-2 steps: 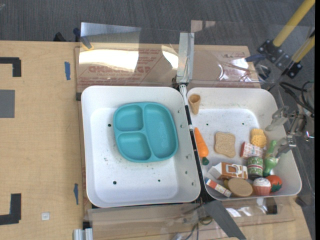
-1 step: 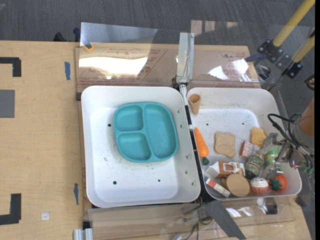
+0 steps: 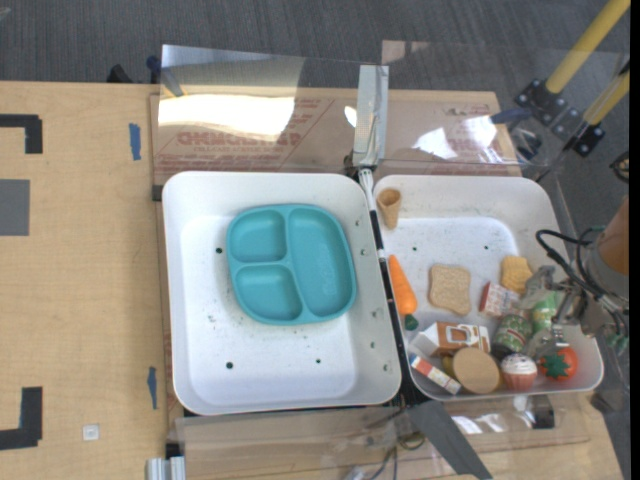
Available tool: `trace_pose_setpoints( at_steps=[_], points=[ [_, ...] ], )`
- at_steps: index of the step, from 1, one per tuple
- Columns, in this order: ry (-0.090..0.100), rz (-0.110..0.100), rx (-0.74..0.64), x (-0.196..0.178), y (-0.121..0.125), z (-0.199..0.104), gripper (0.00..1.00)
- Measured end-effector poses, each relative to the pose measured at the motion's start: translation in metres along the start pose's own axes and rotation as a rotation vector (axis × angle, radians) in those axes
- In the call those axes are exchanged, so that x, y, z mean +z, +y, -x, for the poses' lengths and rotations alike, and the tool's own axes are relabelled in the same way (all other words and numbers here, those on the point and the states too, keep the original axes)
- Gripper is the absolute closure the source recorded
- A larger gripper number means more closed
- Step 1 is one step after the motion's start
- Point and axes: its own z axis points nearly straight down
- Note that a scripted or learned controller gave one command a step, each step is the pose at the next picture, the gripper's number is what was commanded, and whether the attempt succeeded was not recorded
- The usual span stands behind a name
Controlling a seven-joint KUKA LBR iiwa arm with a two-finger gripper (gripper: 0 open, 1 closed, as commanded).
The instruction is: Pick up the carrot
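carrot – orange, tapered, lying flat | right bin | gripper – grip unclear

- One camera, fixed above the bench, looks down at a slant
- Set back enough to frame both white bins: left bin, right bin
- The gripper sits at the frame's right, over the right bin

Arm: the grey KUKA arm enters at the right edge, little of it in frame.
Gripper: the two-finger metal gripper sits low at near right, cables looping around it.
Fingers: too cluttered to judge.
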Motion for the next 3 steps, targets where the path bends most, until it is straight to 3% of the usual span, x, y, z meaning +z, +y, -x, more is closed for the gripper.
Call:
trace_pose_setpoints(
  at_steps=[1, 2, 3],
  points=[
    [-0.012, -0.003, -0.014, 0.001, 0.054, 0.024, 0.0],
    [-0.008, 0.001, 0.086, 0.002, 0.092, 0.077, 0.0],
    [0.001, 0.004, 0.014, 0.004, 0.089, 0.127, 0.0]
  ],
)
